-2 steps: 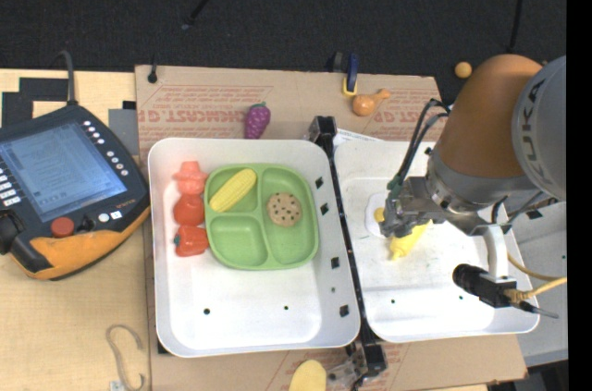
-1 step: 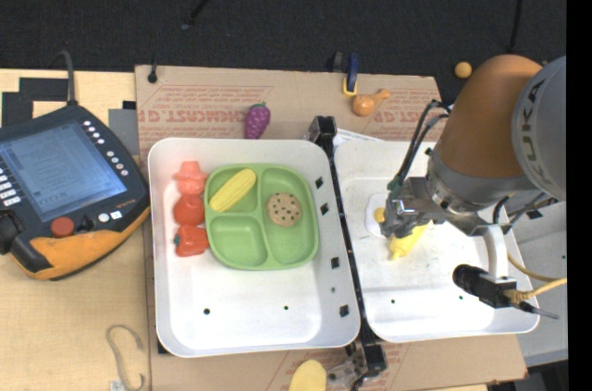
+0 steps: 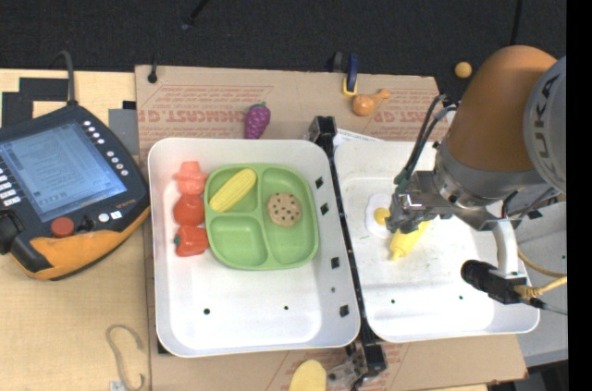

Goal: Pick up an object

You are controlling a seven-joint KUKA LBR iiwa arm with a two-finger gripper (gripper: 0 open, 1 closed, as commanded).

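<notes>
In the right bin (image 3: 435,315) my gripper (image 3: 403,223) reaches down from the big grey and orange arm, right over a yellow toy (image 3: 404,243) that lies on the bin floor. A white-and-yellow fried egg toy (image 3: 379,217) lies just left of the gripper, partly hidden by it. The left bin (image 3: 240,315) holds a green divided plate (image 3: 261,241) with a corn cob (image 3: 231,189) and a cookie (image 3: 284,210) on it. Red and orange toy pieces (image 3: 188,212) lie left of the plate.
A purple grape toy (image 3: 257,119) and an orange pear-shaped toy (image 3: 368,103) lie on the cardboard behind the bins. A yellow lemon-like toy (image 3: 308,375) sits at the front edge. A teach pendant (image 3: 65,186) rests at the left.
</notes>
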